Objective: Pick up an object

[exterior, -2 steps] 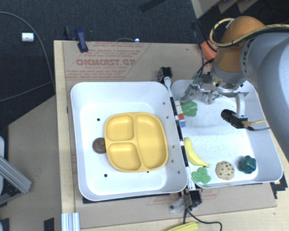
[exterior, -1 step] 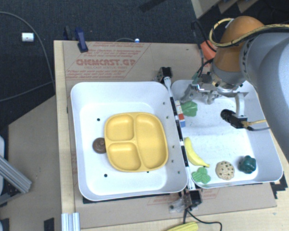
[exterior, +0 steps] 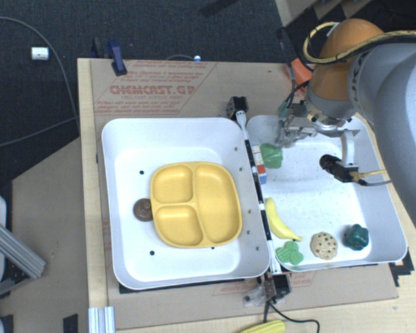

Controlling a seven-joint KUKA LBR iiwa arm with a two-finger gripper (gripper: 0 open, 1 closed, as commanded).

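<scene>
Green soft object (exterior: 271, 155) lies upper left of right bin (exterior: 381, 214), just below hand (exterior: 289, 132). Hand state: cannot tell. Yellow tray (exterior: 194, 204) sits centre of left bin (exterior: 125, 151).

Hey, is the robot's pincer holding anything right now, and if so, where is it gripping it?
It cannot be told. The pincer hangs just above a light green object in the right bin, but no grip is visible.
</scene>
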